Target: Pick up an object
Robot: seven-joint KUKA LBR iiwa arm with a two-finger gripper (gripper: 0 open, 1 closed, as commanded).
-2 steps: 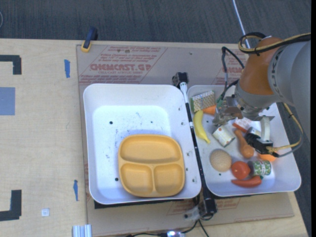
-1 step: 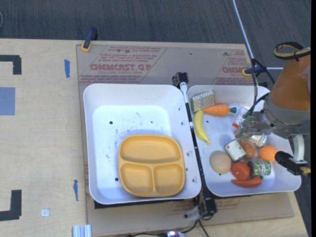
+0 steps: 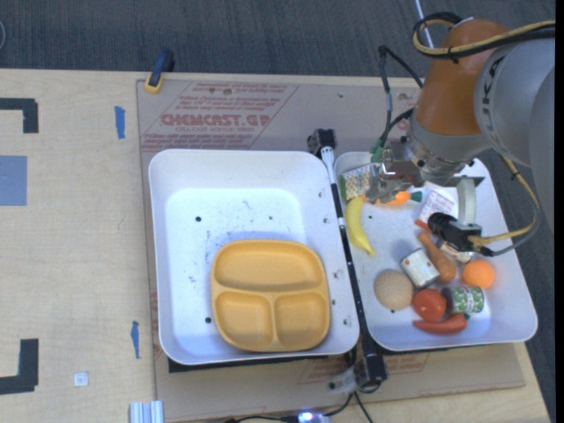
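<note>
The right white bin (image 3: 522,317) holds several small items. Among them are a yellow banana (image 3: 357,224), a carrot (image 3: 437,256), an orange (image 3: 478,274), a red tomato (image 3: 429,304), a tan bread roll (image 3: 394,289) and a green-labelled can (image 3: 468,300). My gripper (image 3: 386,181) hangs low over this bin's far left corner. It is just above the banana's top end and next to a printed snack packet (image 3: 354,181). A small orange piece (image 3: 402,197) lies right beside it. Whether anything is held is hidden by the wrist.
The left white bin (image 3: 160,236) holds a yellow divided tray (image 3: 270,294) at its near side. A red chili (image 3: 439,326) lies along the right bin's near wall. A black clamp (image 3: 322,139) sits between the bins at the back.
</note>
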